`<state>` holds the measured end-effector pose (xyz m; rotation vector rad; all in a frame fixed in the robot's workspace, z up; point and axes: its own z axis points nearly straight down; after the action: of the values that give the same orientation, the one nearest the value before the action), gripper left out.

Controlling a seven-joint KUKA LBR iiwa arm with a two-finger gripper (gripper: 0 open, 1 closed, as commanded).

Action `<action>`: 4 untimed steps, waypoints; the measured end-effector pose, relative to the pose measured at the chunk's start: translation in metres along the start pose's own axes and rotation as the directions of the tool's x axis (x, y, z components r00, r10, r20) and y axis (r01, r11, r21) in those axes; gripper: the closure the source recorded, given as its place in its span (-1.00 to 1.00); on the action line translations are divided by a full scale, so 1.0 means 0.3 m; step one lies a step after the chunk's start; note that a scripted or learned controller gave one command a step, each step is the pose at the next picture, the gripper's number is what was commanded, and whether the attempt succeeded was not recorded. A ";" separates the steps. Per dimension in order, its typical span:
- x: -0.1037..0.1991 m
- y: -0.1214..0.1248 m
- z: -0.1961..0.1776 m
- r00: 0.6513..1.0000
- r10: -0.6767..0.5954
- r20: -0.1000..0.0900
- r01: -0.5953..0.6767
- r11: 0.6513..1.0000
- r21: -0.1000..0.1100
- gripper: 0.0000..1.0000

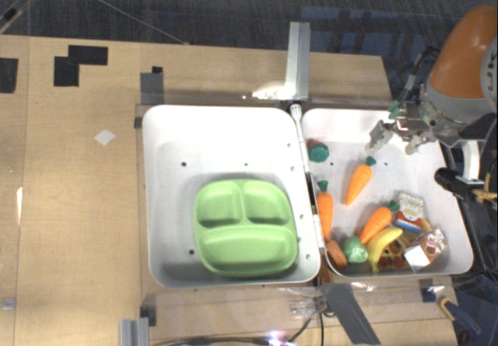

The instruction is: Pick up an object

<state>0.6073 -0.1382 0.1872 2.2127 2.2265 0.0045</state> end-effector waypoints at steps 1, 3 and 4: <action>0.037 -0.009 0.226 1.000 -0.020 0.000 0.020 1.000 0.000 -1.00; 0.154 -0.129 0.280 1.000 0.021 -0.001 -0.021 1.000 0.000 -1.00; 0.155 -0.124 0.243 1.000 0.022 -0.001 -0.022 1.000 -0.005 1.00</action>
<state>0.5701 -0.0918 0.1141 2.2353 2.2007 0.0111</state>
